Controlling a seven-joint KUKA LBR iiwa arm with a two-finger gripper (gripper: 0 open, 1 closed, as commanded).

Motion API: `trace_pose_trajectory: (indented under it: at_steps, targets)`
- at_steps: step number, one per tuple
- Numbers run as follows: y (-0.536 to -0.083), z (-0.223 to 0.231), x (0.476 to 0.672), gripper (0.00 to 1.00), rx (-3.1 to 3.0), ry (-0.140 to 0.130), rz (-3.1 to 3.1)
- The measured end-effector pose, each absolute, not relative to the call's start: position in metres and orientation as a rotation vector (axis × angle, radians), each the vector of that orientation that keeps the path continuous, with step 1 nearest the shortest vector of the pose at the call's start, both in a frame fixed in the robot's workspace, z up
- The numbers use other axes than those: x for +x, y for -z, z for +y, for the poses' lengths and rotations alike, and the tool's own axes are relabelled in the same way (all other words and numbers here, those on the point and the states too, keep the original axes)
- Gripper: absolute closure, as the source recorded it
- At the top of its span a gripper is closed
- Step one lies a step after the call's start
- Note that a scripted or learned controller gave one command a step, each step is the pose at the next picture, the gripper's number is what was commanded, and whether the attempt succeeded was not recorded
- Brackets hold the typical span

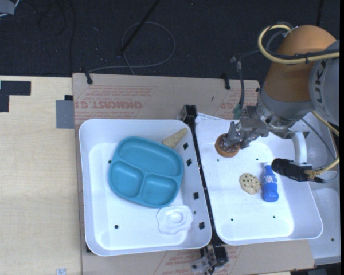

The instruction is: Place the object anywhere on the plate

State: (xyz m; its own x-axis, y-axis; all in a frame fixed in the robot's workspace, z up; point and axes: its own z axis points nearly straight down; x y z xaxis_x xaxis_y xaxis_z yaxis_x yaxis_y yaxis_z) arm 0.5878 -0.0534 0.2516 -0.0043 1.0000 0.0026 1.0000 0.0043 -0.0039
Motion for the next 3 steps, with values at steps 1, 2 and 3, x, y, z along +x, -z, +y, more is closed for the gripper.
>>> trace_pose_trajectory:
  at_steps: [1,2,3]
  targets:
    - [-0.256,-0.004,0.576,1.00,-2.214,-0.003,-2.222]
    - [-0.247,0.043,0.572,1.00,-2.214,-0.004,-2.223]
    - [-0.236,0.102,0.553,1.00,-2.213,-0.005,-2.223]
